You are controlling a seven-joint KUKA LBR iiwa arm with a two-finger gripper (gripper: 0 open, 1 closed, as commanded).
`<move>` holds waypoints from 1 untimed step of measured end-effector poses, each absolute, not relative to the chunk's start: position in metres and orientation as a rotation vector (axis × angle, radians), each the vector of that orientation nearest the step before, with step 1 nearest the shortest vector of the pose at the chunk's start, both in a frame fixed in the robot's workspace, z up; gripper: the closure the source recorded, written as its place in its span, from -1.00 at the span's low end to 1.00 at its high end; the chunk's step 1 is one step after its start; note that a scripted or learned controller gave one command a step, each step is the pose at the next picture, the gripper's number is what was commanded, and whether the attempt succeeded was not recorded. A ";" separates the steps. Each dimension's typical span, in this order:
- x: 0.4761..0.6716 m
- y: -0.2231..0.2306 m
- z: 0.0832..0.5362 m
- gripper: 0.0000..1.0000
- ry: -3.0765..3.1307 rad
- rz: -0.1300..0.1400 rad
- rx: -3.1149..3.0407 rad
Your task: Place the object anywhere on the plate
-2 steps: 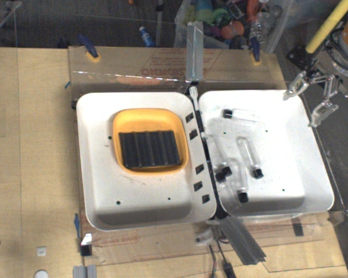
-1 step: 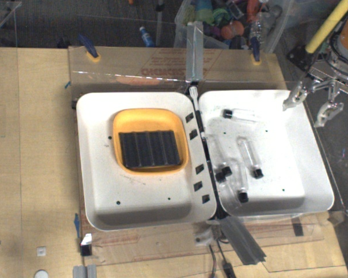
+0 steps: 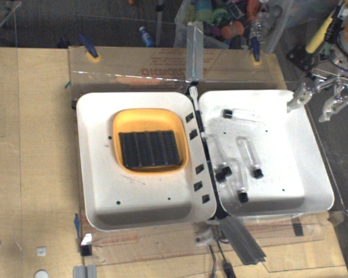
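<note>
An orange plate [image 3: 123, 123] sits in the left white bin [image 3: 95, 184]. A black ribbed rectangular block [image 3: 149, 148] lies flat on the plate, covering most of its middle. In the right white bin [image 3: 304, 167] lie several clear tubes with black caps, one near the back [image 3: 239, 115] and another in the middle [image 3: 248, 155]. My gripper [image 3: 315, 104] hangs over the right bin's back right corner, away from the tubes and the plate. Its metal fingers [image 3: 297, 97] are spread, so it is open with nothing between them.
A grey divider [image 3: 198, 149] with black clips runs between the two bins. A clear box of coloured toys [image 3: 232, 7] stands behind the bench. Clamps [image 3: 91, 51] hold a transparent sheet at the back edge.
</note>
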State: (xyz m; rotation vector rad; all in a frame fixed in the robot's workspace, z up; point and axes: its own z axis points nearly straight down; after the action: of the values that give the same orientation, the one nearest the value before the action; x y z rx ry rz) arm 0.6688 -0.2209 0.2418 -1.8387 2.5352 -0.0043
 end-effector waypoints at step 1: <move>0.668 -0.221 0.234 -1.00 2.238 -0.001 -2.194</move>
State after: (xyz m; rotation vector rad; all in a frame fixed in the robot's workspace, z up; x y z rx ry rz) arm 0.6682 -0.2207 0.2339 -2.1945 2.2380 -0.0006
